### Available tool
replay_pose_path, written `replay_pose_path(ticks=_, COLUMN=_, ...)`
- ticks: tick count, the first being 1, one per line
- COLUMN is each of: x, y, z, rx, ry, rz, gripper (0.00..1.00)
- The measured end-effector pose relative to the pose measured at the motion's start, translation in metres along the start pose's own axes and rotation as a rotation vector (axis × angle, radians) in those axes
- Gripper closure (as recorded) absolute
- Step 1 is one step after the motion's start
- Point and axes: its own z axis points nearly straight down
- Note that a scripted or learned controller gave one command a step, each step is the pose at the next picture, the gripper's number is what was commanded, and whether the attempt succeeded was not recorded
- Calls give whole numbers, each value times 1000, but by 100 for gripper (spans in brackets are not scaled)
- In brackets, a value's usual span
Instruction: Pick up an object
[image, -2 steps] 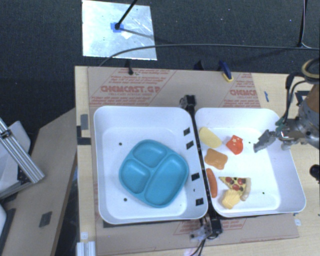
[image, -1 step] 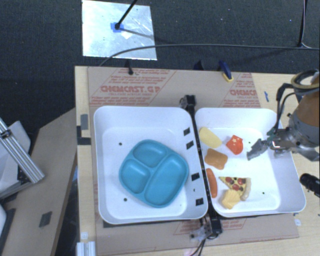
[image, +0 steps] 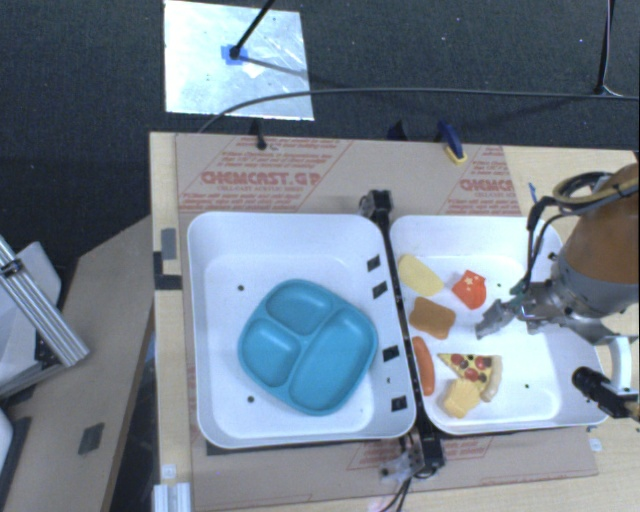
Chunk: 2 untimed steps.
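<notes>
while the grey arm (image: 600, 255) with its orange band reaches in from your right over the right bin (image: 530, 410), you can see the bench (image: 330, 165) bearing two shallow white bins side by side, touching along a black-clipped seam. your left bin (image: 215, 300) holds one blue divided plate (image: 307, 345), lying flat near its middle with three compartments facing up. your right bin holds the toy food, all gathered toward its left half: a yellow banana-like piece (image: 420, 274) at the top, a brown bread-like piece (image: 432, 318) just below it, a red strawberry-like piece (image: 469, 288) beside those two on the right, an orange sausage or carrot shape (image: 424, 364) lying along the left wall, a pizza slice (image: 472, 366) with red dots near the centre, and a pale yellow cheese-like block (image: 460, 398) touching the slice's lower edge. your gripper (image: 494, 320) sits low in the right bin, its dark tip just right of the bread-like piece and above the pizza slice, near both; nothing shows between it. you cannot tell from this slant whether it is spread or pressed together.
</notes>
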Motion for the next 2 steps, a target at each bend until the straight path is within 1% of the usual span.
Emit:
replay_pose_path(ticks=1, x=6, y=6, z=45, rx=-1, ry=0, rz=0, gripper=0)
replay_pose_path(ticks=2, x=5, y=7, z=32, rx=-6, ry=-2, rz=0, gripper=100)
